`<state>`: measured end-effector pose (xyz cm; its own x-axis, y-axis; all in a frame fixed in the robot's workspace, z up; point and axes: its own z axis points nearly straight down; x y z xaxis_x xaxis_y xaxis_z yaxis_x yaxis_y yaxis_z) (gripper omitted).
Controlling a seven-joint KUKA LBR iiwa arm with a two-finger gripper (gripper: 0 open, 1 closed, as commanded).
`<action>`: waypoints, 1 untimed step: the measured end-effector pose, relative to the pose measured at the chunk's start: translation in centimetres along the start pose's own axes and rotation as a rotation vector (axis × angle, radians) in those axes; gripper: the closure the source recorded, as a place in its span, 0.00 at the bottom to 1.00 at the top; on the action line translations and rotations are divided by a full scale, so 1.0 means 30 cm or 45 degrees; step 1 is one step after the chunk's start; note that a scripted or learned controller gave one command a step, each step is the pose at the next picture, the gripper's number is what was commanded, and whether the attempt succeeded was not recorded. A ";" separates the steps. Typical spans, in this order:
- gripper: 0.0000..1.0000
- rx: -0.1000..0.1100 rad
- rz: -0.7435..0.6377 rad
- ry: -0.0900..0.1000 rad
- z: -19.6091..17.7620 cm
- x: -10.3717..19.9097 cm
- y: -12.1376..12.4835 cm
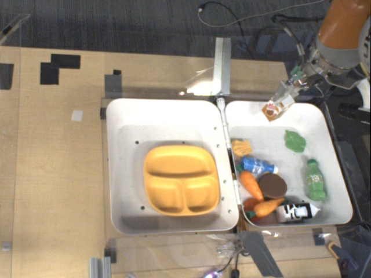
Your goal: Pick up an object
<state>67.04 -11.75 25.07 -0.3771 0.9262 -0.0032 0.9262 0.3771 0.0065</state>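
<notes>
My gripper (280, 102) hangs over the back edge of the right bin (331, 133), below the orange-banded wrist. A small brown-and-white object (273, 110) sits between its fingertips, raised above the bin floor. Loose in the right bin lie a green leafy piece (294, 141), a green bottle (315, 179), a blue bottle (258, 166), two carrots (250, 184) (265, 207), a dark brown disc (272, 185), a black-and-white item (298, 211) and a small yellow-orange piece (242, 147).
The left bin (124, 132) holds a yellow divided plate (181, 178). A metal divider post (222, 68) rises between the two bins at the back. Cables (243, 17) trail across the dark floor behind the bench.
</notes>
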 end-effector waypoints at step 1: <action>1.00 -0.008 -0.007 -0.005 -0.042 0.002 0.008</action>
<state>67.22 -11.62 26.34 -0.3822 0.9240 -0.0076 0.9239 0.3823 0.0128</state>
